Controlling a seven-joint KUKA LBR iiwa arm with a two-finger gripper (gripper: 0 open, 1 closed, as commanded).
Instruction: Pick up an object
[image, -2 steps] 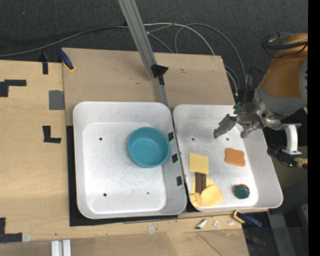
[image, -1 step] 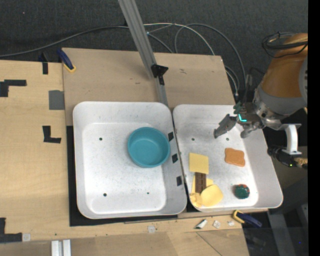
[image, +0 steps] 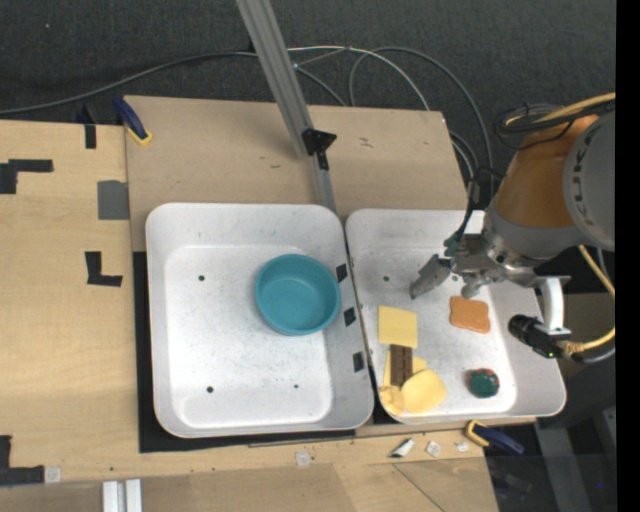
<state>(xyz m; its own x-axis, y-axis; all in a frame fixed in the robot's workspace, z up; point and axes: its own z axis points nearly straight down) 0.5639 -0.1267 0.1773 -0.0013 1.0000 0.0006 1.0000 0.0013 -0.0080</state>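
We see the arm (image: 555, 190) reaching in from the right over the right bin (image: 400, 235), its gripper (image: 452, 285) hanging above the bin's middle with the two fingers spread wide apart and nothing between them. One finger (image: 430, 277) points left and down toward bare bin floor; the other sits just above the orange block (image: 469, 315), close to it, though we cannot tell whether it touches. The things that could be picked all lie in the lower half of this bin: the orange block near the right side, a pale yellow square (image: 397, 326) to its left, a dark brown bar (image: 399, 364) lying just below the square and partly across a yellow rounded piece (image: 416, 391) by the bottom rim, and a small dark green object (image: 483, 382) with a red spot in the lower right corner. The square, bar and rounded piece crowd together, touching or overlapping, while the orange block and the green object stand apart from them. In the left bin (image: 190, 330) a blue bowl (image: 296, 293) sits upright near the shared wall. A grey pole (image: 285, 85) slants down across the bench (image: 60, 300) toward the bins.
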